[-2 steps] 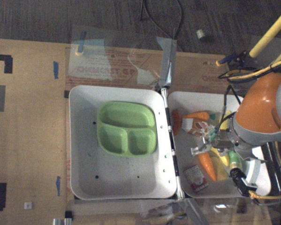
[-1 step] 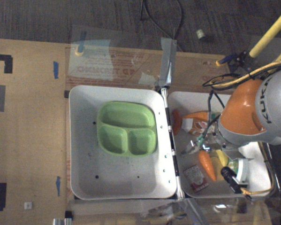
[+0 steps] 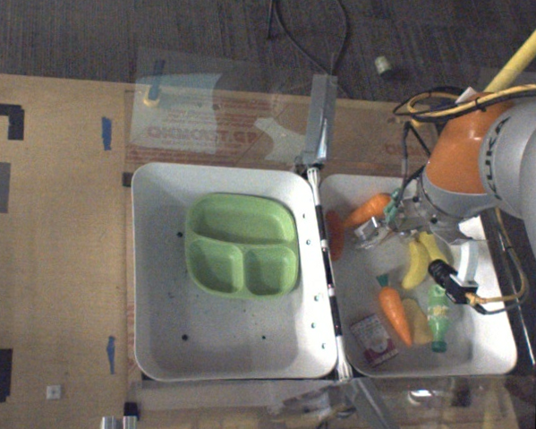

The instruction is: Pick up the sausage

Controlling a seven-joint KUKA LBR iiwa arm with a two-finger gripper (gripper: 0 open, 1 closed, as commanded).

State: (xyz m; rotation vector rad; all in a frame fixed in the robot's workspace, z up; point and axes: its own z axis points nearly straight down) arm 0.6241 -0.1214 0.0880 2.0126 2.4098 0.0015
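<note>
The sausage point(image 3: 335, 234) is a reddish-brown piece lying along the left wall of the right bin point(image 3: 489, 355), near its far end. My gripper point(image 3: 372, 229) hangs low over the bin's far left part, just right of the sausage and right below an orange carrot point(image 3: 370, 207). The view shows nothing held in it. The grey arm with its orange band point(image 3: 464, 157) reaches in from the right and covers the bin's far right corner.
In the right bin lie a yellow banana point(image 3: 417, 264), a second carrot point(image 3: 394, 315), a green bottle point(image 3: 437, 318) and a red and white packet point(image 3: 374, 339). The left bin point(image 3: 155, 320) holds a green divided plate point(image 3: 242, 245).
</note>
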